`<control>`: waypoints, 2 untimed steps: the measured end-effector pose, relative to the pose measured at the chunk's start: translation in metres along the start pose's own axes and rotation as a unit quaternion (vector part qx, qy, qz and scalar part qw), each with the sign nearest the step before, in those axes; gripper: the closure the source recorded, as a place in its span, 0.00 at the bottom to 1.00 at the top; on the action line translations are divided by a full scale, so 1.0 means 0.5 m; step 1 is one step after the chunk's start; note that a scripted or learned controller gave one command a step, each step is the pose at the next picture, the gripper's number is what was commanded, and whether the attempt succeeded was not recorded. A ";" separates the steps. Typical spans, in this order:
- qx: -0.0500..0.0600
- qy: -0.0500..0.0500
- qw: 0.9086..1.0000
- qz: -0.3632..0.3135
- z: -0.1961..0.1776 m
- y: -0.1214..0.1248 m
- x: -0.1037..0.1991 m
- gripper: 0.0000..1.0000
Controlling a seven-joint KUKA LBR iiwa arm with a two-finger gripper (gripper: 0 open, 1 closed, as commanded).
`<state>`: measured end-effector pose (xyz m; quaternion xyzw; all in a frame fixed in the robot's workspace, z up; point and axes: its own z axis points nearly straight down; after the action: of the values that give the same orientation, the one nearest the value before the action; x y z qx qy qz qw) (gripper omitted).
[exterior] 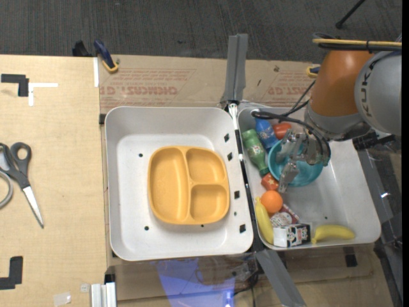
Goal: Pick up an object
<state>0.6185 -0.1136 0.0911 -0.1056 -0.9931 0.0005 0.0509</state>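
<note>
The right bin (348,194) holds several things. A teal bowl (309,173) lies near its middle, with my gripper (291,169) hanging low over the bowl's left rim. Left of the bowl are a green bottle (254,149), a blue pack (264,133) and a red item (281,131). A small red piece (269,182) and an orange (272,201) lie just below the gripper. Along the front are a banana (261,220), a black-and-white carton (291,235) and a second banana (333,233). I see nothing between the gripper's tips.
A yellow divided plate (189,185) fills the middle of the left bin (121,190). Scissors (23,179) lie on the wooden bench at far left. A blue clamp (106,55) sits on the cardboard behind the bins. The arm's orange band (339,75) looms over the right bin's back corner.
</note>
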 end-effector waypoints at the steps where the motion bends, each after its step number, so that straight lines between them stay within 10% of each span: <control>1: -0.006 -0.053 0.998 0.035 0.010 0.000 0.141 0.00; 2: -0.007 -0.028 0.998 0.053 0.003 0.020 0.047 0.00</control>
<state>0.5977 -0.0990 0.0919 -0.1584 -0.9871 -0.0006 0.0218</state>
